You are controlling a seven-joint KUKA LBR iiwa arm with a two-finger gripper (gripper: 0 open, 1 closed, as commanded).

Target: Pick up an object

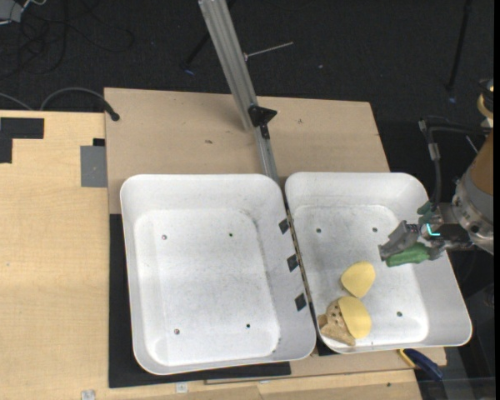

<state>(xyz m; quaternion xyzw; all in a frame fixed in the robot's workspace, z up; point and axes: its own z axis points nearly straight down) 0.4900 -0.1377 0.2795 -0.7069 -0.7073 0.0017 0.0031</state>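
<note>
Yellow wedge [351,318] at right bin's [383,192] front, second piece [358,279] beside; claw [397,249] above, grip state unclear

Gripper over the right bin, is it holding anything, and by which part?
Cannot be told: the gripper hangs above the right bin, apart from the yellow pieces.

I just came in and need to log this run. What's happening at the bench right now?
A grey KUKA arm reaches in from the right, its gripper low over the right bin near its right side. Two yellow objects lie apart from it toward the bin's front, the nearer-front one resting on something tan. Nothing is visibly between its fingers, so no pick has happened yet. The left bin sits alongside.
</note>
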